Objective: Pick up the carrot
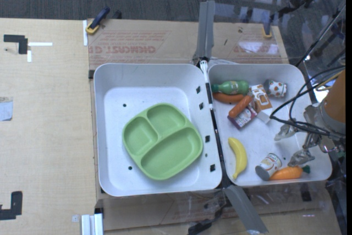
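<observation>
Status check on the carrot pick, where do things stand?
Claw over right bin's near right corner, nothing seen held. Carrot lying just below it, leafy end right. Small can tight against carrot's left tip; banana further left.

Both bins (110,135) look like smooth white plastic; the green plate (162,141) is matt plastic, the counter (44,118) pale wood.
</observation>
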You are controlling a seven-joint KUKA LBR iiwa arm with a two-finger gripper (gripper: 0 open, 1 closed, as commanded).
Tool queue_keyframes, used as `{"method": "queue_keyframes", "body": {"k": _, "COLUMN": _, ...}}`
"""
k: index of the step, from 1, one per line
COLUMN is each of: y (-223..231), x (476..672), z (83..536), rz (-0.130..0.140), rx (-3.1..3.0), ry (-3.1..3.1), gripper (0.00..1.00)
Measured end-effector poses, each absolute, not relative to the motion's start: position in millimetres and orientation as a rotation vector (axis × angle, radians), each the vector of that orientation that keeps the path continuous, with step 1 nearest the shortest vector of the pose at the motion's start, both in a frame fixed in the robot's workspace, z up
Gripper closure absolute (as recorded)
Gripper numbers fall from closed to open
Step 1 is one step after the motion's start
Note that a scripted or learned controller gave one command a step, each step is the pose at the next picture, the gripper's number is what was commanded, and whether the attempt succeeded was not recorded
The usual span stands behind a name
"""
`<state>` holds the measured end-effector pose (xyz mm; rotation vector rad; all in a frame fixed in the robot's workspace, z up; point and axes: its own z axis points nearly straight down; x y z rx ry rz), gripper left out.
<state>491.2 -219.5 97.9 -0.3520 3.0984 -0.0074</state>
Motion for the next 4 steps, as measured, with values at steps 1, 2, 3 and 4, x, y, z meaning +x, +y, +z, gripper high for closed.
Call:
{"method": "queue_keyframes", "body": {"k": 1, "y": -220.7, "x": 519.6, "z": 92.7, "rz": 0.000, "rx": -0.236, "ry": 3.127, "gripper": 0.00}}
{"method": "queue_keyframes", "body": {"k": 2, "y": -179.3, "x": 501.9, "z": 117.0, "rz": 0.001, "rx": -0.233, "ry": 3.130, "gripper": 0.00}}
{"method": "queue_keyframes", "body": {"k": 3, "y": -211.7, "x": 486.3, "z": 323.0, "rz": -0.002, "rx": -0.255, "ry": 3.125, "gripper": 0.00}}
{"method": "queue_keyframes", "body": {"k": 4, "y": -221.2, "x": 488.5, "z": 223.9, "rz": 0.001, "rx": -0.589, "ry": 3.083, "gripper": 0.00}}
